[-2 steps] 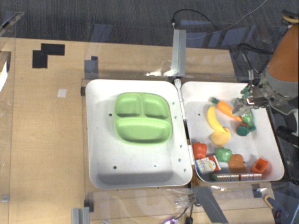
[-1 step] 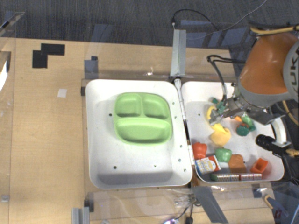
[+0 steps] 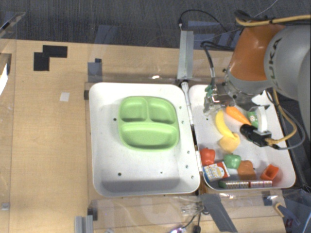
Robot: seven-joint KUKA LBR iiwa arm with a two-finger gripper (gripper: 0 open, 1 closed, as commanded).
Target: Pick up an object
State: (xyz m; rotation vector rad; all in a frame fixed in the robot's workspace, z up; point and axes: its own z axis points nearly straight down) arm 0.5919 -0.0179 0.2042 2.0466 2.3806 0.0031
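The gripper (image 3: 236, 114) is down in the far part of the right bin (image 3: 290, 174), and whether it's open or closed, I cannot tell from up here. Right below it sits an orange carrot (image 3: 237, 114), with a yellow banana (image 3: 225, 129) curving just to its left. Nothing can be seen held. The arm (image 3: 272, 57) leans in from the far right, grey body, orange band bulging above the wrist, black cables looping off toward the bin's right rim.

Nearer in that bin: a red pepper (image 3: 208, 155), a green piece (image 3: 233, 160), a small carton (image 3: 215, 171), a brown block (image 3: 246, 168), an orange cup (image 3: 271, 172), and a green-and-white item (image 3: 253, 118) under the arm.

Left bin (image 3: 104, 130) next door holds a green divided plate (image 3: 147, 122), sitting flat. Both bins rest on a pale wooden surface (image 3: 43, 144) with a black L-shaped mark (image 3: 48, 56) far left. Dark carpet (image 3: 121, 8) beyond.
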